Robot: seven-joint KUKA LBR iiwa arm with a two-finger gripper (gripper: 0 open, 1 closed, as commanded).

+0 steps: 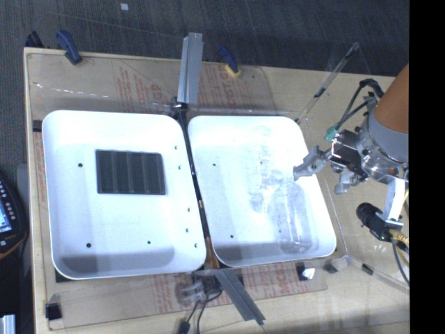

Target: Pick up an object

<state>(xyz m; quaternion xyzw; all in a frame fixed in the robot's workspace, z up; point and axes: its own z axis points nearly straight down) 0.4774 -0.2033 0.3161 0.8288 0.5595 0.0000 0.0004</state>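
Approach step: your gripper (321, 178), spread and empty at the right bin's (222, 207) three o'clock, must drop onto the clear item (292, 218).

This is a robotics lab. A plywood bench (104, 82) carries a right bin (208, 134), with a left bin (59, 134) just beside it. A blue clamp (229, 60) sits behind the right bin, a robot arm (388, 139) is to its right, and dark carpet (292, 12) lies beyond.

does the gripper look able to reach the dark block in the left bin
Probably yes: the block lies flat and alone in the left bin, open from above. The gripper is at the far rim of the right bin and must cross over.
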